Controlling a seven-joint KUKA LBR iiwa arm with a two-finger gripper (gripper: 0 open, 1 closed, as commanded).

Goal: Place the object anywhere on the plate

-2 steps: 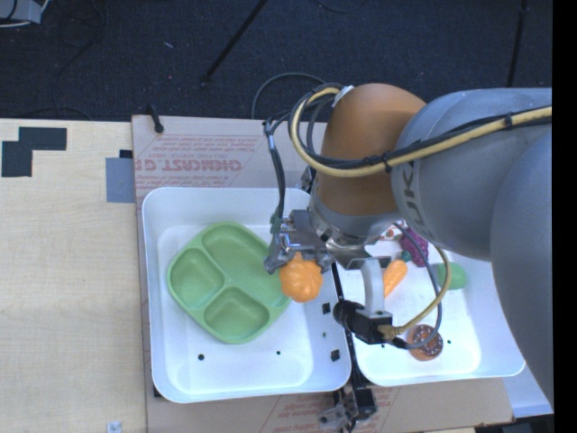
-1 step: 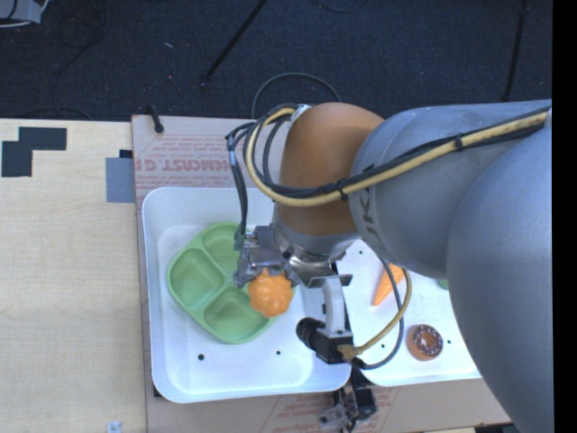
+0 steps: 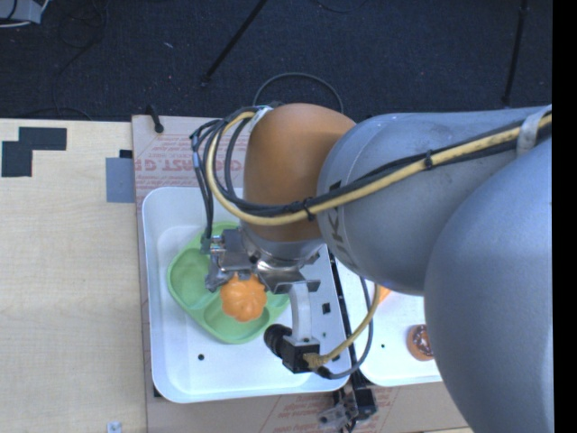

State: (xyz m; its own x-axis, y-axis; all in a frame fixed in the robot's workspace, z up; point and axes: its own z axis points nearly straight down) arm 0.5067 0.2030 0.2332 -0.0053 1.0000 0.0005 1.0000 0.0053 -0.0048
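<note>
A light wooden worktop (image 3: 63,269) is seen from above, bearing two shallow white plastic bins side by side. The left white bin (image 3: 171,368) is taken as the landmark here.

Inside the left white bin, toward its middle, a light green plastic plate with a wavy rim (image 3: 187,282) is seen lying flat on the bin floor. Its right part is covered by the arm's wrist.

A small round orange object with a bumpy surface (image 3: 242,299) is seen over the lower right part of the plate, directly beneath the metal wrist parts. Whether it rests on the plate or is lifted just above it cannot be told.

The large grey arm with its orange band (image 3: 288,165) is seen reaching over the left white bin from the right, the wrist pointing down at the plate. Black and yellow cables are looped around the wrist. The jaws (image 3: 236,282) are placed right at the top of the orange object; how far open they stand, and whether the object is gripped, cannot be told, as the wrist hides them.

To the right of the left white bin, in the neighbouring white bin (image 3: 397,373), a small brownish round item (image 3: 420,341) is seen beside the arm's edge.
</note>
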